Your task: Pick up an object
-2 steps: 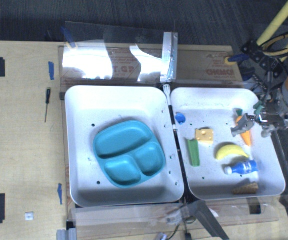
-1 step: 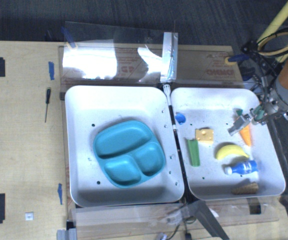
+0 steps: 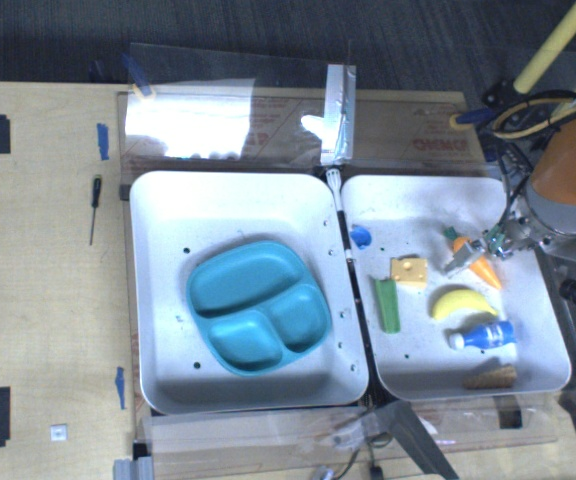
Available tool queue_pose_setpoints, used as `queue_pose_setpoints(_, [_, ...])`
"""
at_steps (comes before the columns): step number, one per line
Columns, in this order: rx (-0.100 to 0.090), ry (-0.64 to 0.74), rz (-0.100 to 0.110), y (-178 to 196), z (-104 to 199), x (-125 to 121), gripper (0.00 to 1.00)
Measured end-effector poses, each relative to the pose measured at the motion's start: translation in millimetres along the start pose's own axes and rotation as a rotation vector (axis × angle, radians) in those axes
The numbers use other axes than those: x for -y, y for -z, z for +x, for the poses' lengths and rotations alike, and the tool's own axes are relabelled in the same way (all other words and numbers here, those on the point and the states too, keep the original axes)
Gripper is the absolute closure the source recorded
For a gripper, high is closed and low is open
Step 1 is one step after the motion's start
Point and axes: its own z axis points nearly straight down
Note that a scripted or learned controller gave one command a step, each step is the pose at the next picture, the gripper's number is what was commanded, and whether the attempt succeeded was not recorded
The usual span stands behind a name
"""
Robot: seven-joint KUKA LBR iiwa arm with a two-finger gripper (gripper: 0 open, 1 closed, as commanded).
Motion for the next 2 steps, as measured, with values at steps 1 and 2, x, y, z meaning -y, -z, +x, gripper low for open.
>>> queue_pose_setpoints(1, [0.000,-0.001,-0.001,0,0,0,0.00])
queue_pose_setpoints(2, [0.007,-0.001,-0.004,12,-2,-1,1.00])
